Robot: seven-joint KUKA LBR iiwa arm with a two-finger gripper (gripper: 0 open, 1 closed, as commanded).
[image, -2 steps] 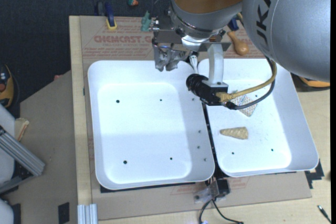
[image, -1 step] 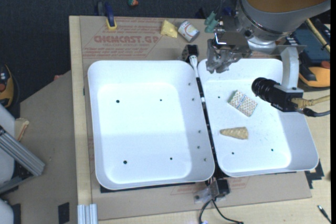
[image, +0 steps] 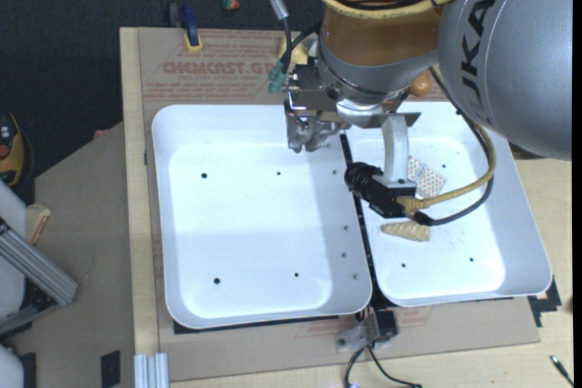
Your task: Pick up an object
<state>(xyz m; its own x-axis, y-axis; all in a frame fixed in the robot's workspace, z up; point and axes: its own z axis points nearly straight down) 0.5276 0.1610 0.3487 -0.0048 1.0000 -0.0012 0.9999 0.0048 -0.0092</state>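
My gripper (image: 306, 137) hangs low over the far right corner of the left white bin (image: 182, 223), close to the divide between the two bins. In the right bin (image: 509, 259) lie a tan wedge-shaped piece (image: 406, 233) and a light object with an orange check pattern (image: 426, 178), both to the right of the gripper. An orange object (image: 421, 86) peeks out behind the arm at the right bin's far edge. Nothing is visible in the gripper.
The big grey and orange arm (image: 409, 4) covers the far part of the right bin. A black connector with a yellow cable (image: 377, 189) dangles over the divide. A blue clamp (image: 190, 25) sits on the cardboard board's far edge.
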